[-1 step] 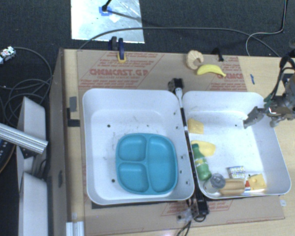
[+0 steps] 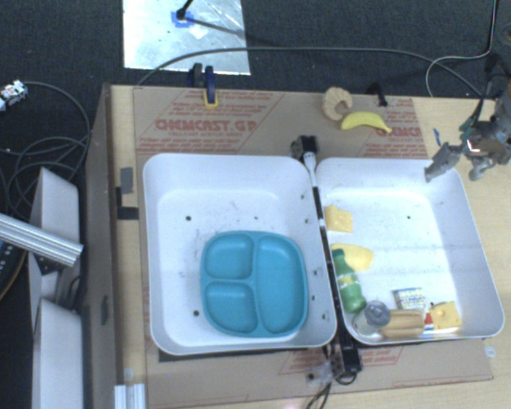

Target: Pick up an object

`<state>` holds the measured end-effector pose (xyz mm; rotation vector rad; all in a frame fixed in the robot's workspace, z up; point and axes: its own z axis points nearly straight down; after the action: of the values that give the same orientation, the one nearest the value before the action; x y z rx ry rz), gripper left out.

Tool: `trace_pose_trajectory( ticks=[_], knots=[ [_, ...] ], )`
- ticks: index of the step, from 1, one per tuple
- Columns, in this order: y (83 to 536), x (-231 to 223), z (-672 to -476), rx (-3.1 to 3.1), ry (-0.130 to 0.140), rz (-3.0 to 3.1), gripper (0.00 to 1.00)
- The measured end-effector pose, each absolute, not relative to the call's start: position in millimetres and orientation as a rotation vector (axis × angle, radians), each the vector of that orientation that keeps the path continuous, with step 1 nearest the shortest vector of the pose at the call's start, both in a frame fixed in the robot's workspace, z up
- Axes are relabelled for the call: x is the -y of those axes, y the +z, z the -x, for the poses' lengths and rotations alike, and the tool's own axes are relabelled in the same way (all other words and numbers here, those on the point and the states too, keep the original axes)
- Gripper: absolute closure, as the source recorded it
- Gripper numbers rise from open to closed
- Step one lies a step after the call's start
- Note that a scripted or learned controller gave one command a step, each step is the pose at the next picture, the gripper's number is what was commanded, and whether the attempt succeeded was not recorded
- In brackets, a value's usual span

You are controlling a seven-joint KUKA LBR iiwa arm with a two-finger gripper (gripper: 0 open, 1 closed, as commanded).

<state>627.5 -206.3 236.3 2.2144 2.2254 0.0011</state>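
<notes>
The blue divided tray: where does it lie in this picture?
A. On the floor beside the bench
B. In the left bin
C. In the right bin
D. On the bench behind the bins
B: the blue divided tray rests on the floor of the left bin, beside the wall shared with the right bin.

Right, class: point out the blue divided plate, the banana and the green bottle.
blue divided plate [image 2: 254,281], camera view, on the centre ridge.
banana [image 2: 365,122], camera view, on the middle of its curve.
green bottle [image 2: 351,290], camera view, on its body.
</notes>
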Motion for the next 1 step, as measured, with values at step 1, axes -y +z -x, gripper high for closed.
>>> trace_pose_trajectory(
  ticks=[1],
  knots=[
    [216.2, 185.6, -654.2, -2.225, 0.002, -2.213, 0.0]
  ],
)
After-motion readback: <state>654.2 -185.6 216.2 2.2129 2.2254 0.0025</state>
